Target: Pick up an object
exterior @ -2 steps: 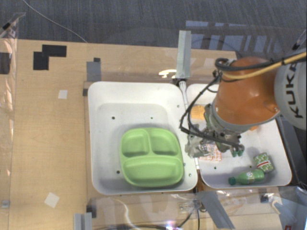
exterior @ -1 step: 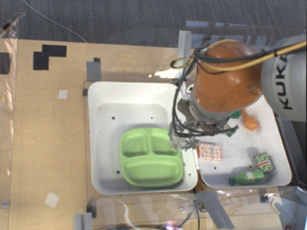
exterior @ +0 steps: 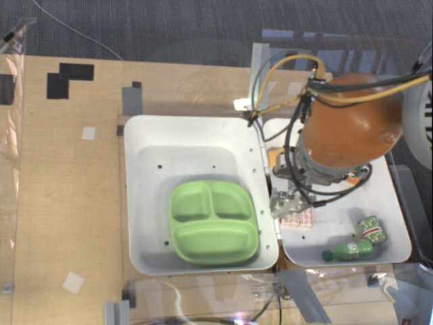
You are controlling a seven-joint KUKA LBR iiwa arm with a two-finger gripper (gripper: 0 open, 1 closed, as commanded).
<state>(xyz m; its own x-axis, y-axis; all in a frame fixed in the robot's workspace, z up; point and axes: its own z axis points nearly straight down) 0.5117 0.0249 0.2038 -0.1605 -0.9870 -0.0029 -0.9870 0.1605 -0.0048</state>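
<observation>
Gripper: gripper (exterior: pixel 287 203) hangs low over the near-left corner of the right bin (exterior: pixel 399 212), just beside the wall shared by the two bins; its state cannot be made out, the wrist and cables masking it from above.
Red-and-white packet: a small flat packet (exterior: pixel 298 219) lies on the bin floor directly beneath and just right of the gripper, partly covered by it; contact cannot be judged.
Green bottle: a green bottle (exterior: pixel 348 250) lies on its side near the front rim, to the gripper's right and nearer the camera.
Green-and-white can: a small can (exterior: pixel 371 228) rests tilted just beyond the bottle's neck end, farther right of the gripper.
Arm: the orange band (exterior: pixel 348 120) rises above the gripper, yellow and black cables looping round it.
Left bin: left bin (exterior: pixel 139 181), to the gripper's left, holds a green divided tray (exterior: pixel 213 221) near its front.
</observation>
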